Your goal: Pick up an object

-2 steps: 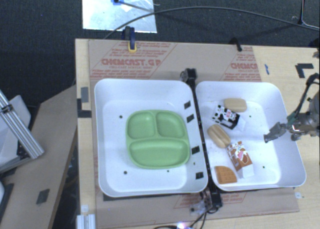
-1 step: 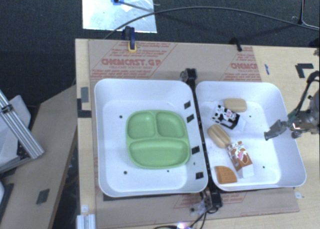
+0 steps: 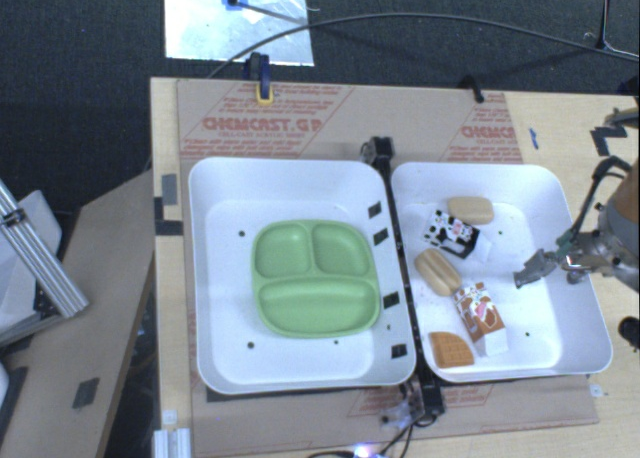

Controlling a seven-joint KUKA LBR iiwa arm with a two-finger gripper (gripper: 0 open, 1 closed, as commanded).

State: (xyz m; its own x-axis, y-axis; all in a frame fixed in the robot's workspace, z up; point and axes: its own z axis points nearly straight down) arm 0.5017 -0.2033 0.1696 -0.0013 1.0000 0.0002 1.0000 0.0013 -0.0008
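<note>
Nothing is lifted yet: the grey two-finger gripper (image 3: pixel 537 269), grip state impossible to tell, hovers at right-centre frame over the right white bin (image 3: pixel 570 346), near the brown-and-white carton (image 3: pixel 481 317).

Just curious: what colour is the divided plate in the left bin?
Light green; the divided plate shows plainly in the overhead camera view.

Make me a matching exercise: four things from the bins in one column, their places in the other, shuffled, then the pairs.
Things:
1. green divided plate
2. black-and-white carton
3. waffle-like cracker
4. gripper

Places:
A. front of the right bin, near the divider
B. over the right bin's right part
C. middle of the left bin
D. right bin, just below the pale bun

Pairs: 1-C, 2-D, 3-A, 4-B
</note>
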